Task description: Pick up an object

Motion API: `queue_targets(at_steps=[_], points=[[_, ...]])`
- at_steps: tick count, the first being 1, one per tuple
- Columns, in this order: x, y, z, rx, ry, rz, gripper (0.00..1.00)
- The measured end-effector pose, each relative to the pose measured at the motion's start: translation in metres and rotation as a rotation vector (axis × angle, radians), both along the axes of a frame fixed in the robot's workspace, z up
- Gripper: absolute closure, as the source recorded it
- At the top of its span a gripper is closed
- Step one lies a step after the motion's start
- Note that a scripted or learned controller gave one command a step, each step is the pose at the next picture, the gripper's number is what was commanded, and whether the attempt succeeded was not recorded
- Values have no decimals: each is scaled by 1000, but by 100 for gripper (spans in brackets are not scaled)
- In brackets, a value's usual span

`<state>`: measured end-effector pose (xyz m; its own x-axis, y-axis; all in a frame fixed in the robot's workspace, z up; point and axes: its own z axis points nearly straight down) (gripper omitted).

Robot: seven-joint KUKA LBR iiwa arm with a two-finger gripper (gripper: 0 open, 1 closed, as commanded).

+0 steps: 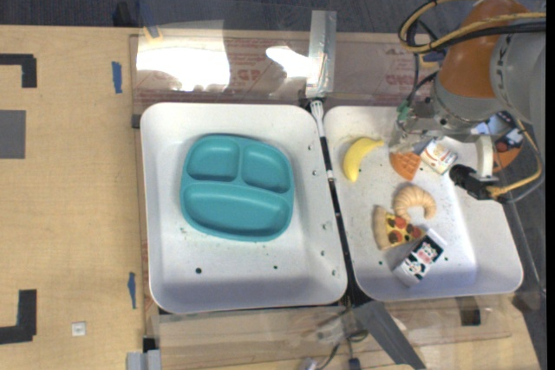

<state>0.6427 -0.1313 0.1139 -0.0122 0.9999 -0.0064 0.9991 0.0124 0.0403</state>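
Nearest the camera, a small black-and-white carton (421,258) lies at the front of the right bin (486,269). At that bin's back, the fingers (414,139) hang just above an orange wedge (405,164); whether they are open or closed cannot be told. A small white-and-orange packet (439,157) sits right of the wedge, a banana (357,155) left of it. Nearer than the wedge lie a croissant (414,201) and a pizza slice (395,229). Left of the right bin, another bin (165,273) holds a teal divided plate (237,186).
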Motion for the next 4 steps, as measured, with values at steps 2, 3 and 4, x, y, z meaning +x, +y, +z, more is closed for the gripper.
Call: queue_targets(at_steps=[2, 3, 4], points=[[-21, -2, -19, 5, 34, -11, 100], [-22, -2, -21, 6, 39, -11, 0], [26, -32, 46, 4, 31, -10, 0]])
